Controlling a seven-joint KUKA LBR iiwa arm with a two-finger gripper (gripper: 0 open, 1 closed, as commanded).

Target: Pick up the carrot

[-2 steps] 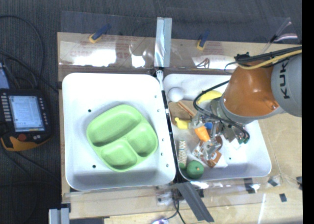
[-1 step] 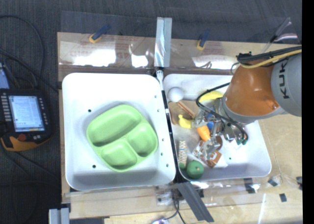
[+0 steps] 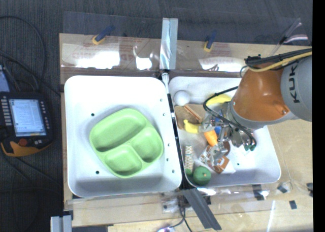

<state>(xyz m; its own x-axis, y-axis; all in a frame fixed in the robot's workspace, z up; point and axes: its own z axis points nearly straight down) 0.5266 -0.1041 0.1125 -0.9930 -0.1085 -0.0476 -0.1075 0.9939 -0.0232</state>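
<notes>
The carrot is a small orange piece in the middle of the right bin, lying among other toy foods. My gripper hangs low over the bin directly right of the carrot, and the two look to be touching or nearly so. The orange band and grey wrist of the arm cover the bin's upper right part. A small blue bit shows just above the carrot, against the gripper.
Around the carrot lie a yellow banana, a brown stick, a white ball, a green round fruit, a patterned packet and a brown item. The left bin holds a green divided plate.
</notes>
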